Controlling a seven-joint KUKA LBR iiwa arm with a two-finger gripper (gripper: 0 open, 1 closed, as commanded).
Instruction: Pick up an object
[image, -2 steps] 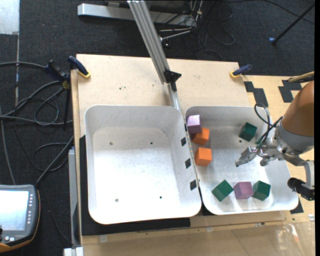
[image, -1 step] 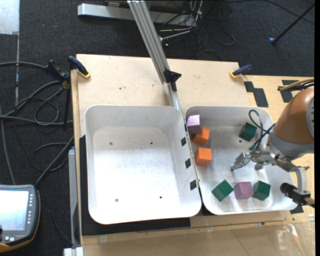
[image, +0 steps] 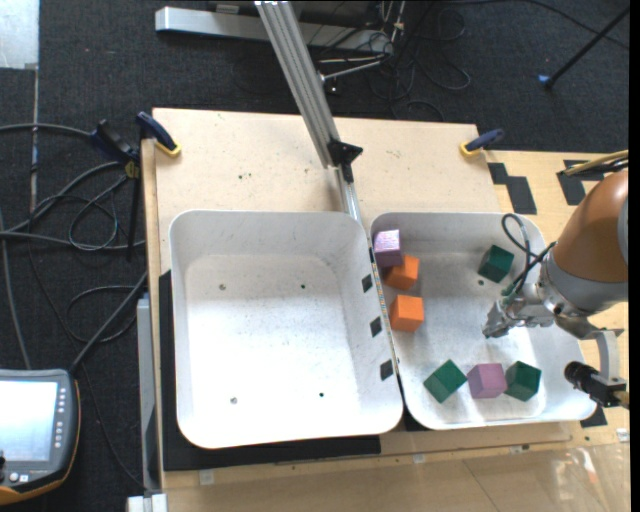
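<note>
Several small cubes lie in the right bin (image: 447, 220). A light purple cube (image: 387, 241) and two orange cubes (image: 404, 271) (image: 407, 312) sit along its left wall. One green cube (image: 496, 263) rests near the back right. Along the front stand a green cube (image: 445, 381), a purple cube (image: 487, 380) and another green cube (image: 523, 380). My gripper (image: 498, 323) hangs low over the bin's right part, between the back green cube and the front row, and I see no cube in it.
The left bin (image: 270, 320) lies beside the right one, their walls meeting in the middle. A slanted metal bar (image: 305, 90) runs from the top down to the bins' back edge. Clamps (image: 160, 138) (image: 482, 142) grip the board's far corners. A pendant (image: 30, 430) and cables lie at left.
</note>
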